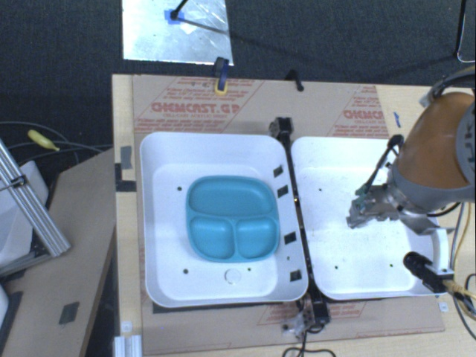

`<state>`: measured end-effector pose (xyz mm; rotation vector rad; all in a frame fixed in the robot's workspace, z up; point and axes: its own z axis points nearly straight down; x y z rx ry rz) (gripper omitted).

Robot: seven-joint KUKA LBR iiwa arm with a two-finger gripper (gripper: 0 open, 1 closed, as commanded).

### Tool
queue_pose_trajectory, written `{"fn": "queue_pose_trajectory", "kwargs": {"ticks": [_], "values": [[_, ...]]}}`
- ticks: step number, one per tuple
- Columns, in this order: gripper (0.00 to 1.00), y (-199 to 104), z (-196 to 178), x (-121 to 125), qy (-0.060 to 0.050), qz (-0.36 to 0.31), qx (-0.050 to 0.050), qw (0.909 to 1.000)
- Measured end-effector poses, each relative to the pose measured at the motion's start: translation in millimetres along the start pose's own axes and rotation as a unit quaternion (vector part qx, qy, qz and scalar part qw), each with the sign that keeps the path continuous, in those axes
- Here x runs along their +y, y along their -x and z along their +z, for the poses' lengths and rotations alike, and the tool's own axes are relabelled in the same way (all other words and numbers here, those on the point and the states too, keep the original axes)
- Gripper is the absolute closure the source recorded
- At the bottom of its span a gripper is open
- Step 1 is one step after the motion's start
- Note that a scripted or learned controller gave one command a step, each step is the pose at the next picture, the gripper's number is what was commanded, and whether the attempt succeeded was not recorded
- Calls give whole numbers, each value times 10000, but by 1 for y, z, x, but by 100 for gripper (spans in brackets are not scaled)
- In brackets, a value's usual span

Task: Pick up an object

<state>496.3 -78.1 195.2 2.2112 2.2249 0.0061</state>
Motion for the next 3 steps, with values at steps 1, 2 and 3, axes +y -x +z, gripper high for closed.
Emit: {"fn": "queue_pose_trajectory", "kwargs": {"ticks": [1,2,3], "values": [[100,-73,-73,-8,7,-20,10,10000],[100,-151,-67,-8,-19,-23,14,10000],[100,-128,-92,-8,-13,26,5,10000]]}}
